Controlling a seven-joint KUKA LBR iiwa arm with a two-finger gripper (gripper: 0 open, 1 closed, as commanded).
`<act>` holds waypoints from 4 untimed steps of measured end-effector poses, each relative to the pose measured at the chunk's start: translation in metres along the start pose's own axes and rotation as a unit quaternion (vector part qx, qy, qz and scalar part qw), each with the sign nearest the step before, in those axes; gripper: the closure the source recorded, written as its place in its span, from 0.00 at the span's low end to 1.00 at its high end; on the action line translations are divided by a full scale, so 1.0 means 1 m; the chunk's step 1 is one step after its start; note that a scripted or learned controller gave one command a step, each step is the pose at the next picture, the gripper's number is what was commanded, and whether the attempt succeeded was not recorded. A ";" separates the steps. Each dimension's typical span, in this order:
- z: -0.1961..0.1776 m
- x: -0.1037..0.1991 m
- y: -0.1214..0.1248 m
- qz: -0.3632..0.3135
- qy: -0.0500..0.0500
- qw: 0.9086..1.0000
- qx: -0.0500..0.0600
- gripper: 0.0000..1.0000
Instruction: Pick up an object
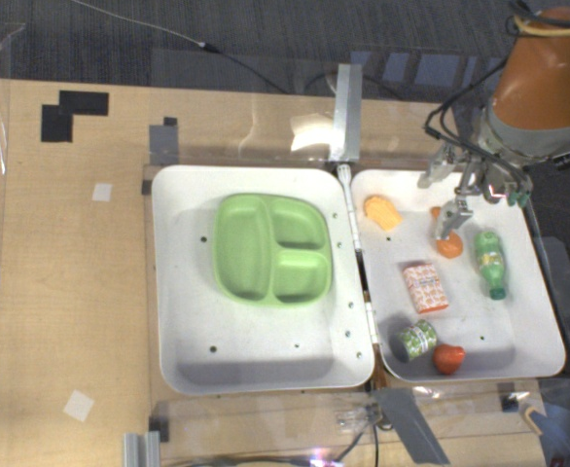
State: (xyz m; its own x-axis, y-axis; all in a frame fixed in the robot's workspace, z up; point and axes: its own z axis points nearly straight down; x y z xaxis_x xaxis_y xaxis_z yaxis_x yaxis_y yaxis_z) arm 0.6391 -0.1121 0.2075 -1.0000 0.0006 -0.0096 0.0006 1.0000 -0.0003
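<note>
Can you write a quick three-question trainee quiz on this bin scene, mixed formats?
1. True or false: the green tray sits in the right bin.
2. Which thing lies nearest the tool? A) red fruit B) small orange fruit C) green bottle
3. Fill in: the pink-patterned box lies between the yellow-orange item and the green can, in the ____ bin.

Key: 1 false, it is in the left bin; 2 B; 3 right.
</note>
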 end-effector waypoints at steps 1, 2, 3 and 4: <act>0.087 0.004 0.008 -0.046 -0.008 0.999 0.002 0.00; 0.108 0.049 -0.031 -0.193 -0.010 0.981 0.004 0.00; 0.108 0.020 -0.020 0.061 -0.010 0.998 0.002 0.00; 0.109 -0.011 -0.015 0.369 -0.009 0.929 -0.001 0.00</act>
State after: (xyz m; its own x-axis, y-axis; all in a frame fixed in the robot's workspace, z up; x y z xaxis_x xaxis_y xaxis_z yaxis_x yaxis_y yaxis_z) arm 0.6516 -0.1274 0.0988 -0.7272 0.6861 -0.0222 0.6859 0.7275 0.0149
